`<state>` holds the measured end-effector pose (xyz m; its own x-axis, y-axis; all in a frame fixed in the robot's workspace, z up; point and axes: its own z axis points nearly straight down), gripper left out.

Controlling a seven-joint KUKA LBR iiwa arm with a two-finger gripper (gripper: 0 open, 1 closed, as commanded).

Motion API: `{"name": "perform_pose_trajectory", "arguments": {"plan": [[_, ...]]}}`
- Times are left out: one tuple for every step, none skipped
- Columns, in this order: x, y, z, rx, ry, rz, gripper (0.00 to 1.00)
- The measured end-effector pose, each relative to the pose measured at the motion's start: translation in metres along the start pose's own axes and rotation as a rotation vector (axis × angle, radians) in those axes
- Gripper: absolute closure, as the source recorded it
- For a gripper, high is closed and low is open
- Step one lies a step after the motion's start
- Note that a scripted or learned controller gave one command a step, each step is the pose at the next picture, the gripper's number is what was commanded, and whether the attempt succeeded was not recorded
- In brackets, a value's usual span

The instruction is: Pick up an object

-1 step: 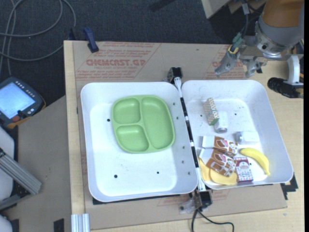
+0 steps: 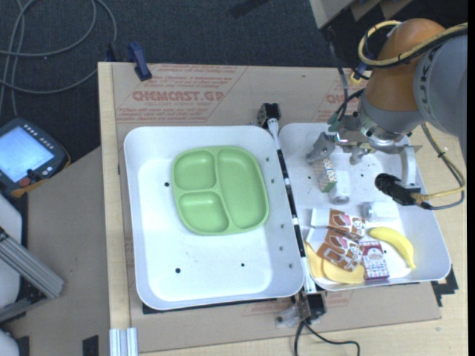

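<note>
My gripper (image 2: 335,170) hangs over the back left part of the right bin (image 2: 434,228), under the grey wrist and orange band. A small patterned packet (image 2: 324,173) and a grey cylinder (image 2: 340,193) lie right below it. At the bin's front lie a yellow banana (image 2: 393,242), brown and white wrappers (image 2: 341,241), a red and white box (image 2: 374,261) and a flat yellow piece (image 2: 338,271). The arm hides part of the bin's back.
A green divided plate (image 2: 220,190) lies in the left bin (image 2: 148,221). A black clip (image 2: 269,113) sits at the back between the bins. A black cable end (image 2: 393,188) and yellow hose hang off the arm at the right.
</note>
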<state>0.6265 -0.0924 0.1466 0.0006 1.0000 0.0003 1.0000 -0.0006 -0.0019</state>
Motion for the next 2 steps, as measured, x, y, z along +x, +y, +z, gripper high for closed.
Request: {"name": "perform_pose_trajectory", "arguments": {"plan": [[-0.0114, 0.0329, 0.0626, -0.002, -0.001, 0.000, 0.00], [-0.0070, 0.0405, 0.0616, -0.004, -0.001, -0.002, 0.00]]}}
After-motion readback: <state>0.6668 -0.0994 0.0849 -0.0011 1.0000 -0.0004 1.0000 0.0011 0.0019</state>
